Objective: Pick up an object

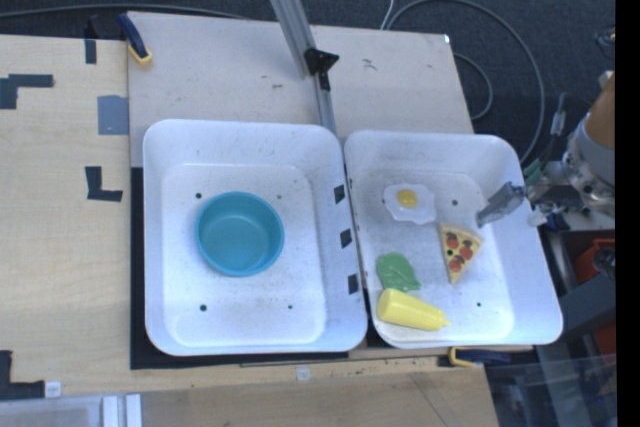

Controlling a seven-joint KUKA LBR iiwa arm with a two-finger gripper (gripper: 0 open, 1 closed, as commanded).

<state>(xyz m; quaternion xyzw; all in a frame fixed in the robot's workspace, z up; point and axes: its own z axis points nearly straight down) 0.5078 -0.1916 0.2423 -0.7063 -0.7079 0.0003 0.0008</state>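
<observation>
Hovering over right bin, gripper just above pizza slice; can't tell fingers' state, too blurry. Slice lying flat beside fried egg. Probably light, stiff, thin plastic; grabbing across crust edge looking safest.

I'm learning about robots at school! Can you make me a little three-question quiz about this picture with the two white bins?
1. True or false: the blue bowl sits in the left bin.
2. Which toy lies nearest the end effector? A fried egg B pizza slice C yellow corn
3. Fill in: the green leafy toy lies just above the yellow ____.

Key: 1 true; 2 B; 3 corn.
</observation>
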